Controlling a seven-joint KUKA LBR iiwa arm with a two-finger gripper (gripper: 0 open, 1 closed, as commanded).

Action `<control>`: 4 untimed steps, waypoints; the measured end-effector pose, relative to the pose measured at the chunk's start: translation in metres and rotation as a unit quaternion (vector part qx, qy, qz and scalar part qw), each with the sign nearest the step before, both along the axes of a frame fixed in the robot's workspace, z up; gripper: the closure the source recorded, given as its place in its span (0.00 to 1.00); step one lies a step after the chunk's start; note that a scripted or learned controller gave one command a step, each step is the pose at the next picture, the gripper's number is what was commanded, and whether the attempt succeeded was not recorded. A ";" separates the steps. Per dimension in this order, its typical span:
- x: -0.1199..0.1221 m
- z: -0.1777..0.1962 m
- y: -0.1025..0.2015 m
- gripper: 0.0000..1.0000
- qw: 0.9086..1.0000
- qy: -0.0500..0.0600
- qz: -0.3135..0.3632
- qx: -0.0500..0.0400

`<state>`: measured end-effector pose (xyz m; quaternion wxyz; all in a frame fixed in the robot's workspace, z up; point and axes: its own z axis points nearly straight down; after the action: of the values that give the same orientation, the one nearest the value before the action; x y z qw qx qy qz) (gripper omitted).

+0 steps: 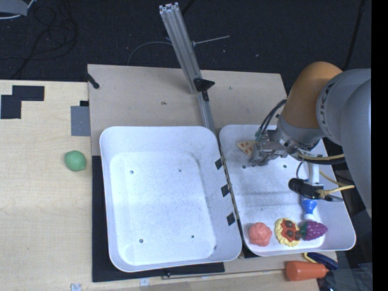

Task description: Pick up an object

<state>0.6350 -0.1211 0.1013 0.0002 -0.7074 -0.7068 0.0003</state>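
Two white bins (163, 141), one green ball (76, 160), perhaps six small toys (290, 231).

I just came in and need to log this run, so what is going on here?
A grey arm reaches from the right into the right bin. Its pincer is low in that bin's far corner, beside a small tan piece; I cannot tell whether it grips anything. A pink toy, a yellow toy, purple grapes and a blue-and-white item lie along the bin's near side. A green ball sits on the bench, left of the left bin.
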 end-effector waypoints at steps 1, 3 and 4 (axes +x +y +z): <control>0.003 0.062 -0.003 1.00 1.000 -0.003 0.000 0.000; 0.007 0.124 -0.009 1.00 1.000 -0.001 0.000 0.000; -0.007 0.133 0.035 1.00 1.000 0.000 0.002 0.000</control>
<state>0.6277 -0.0860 0.2340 0.0002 -0.7063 -0.7079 -0.0003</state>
